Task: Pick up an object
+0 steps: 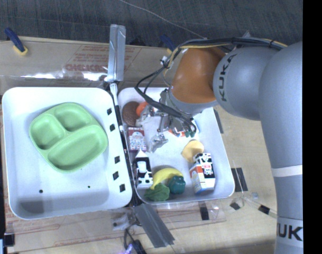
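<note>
A: What lies furthest left of the tool (pixel 159 137)?

B: The left bin (pixel 23 194), well apart from it, holding a green divided plate (pixel 68 135).

A: And closer in?

B: The tool hangs inside the right bin (pixel 224 181), in its upper half. Just to its left, beside the bin's dividing wall, lies a small red-and-white packet (pixel 136 139), with a brown round thing (pixel 130 112) above that. Below and left of the tool stands a black-and-white carton (pixel 143 173).

A: Below the tool?

B: A yellow banana (pixel 165 175), touching a dark green leafy piece (pixel 157 193) and a teal round thing (pixel 176 184).

A: To its right?

B: A pale yellow object (pixel 192 150) close by, and below that a second carton (pixel 203 173) with cow patches and a red label.

A: Is the tool holding anything?

B: I cannot tell; cables and metal parts crowd the tip, and nothing is clearly gripped. The orange band (pixel 195 78) of the arm sits above and right of it, over the desk (pixel 245 136).
</note>
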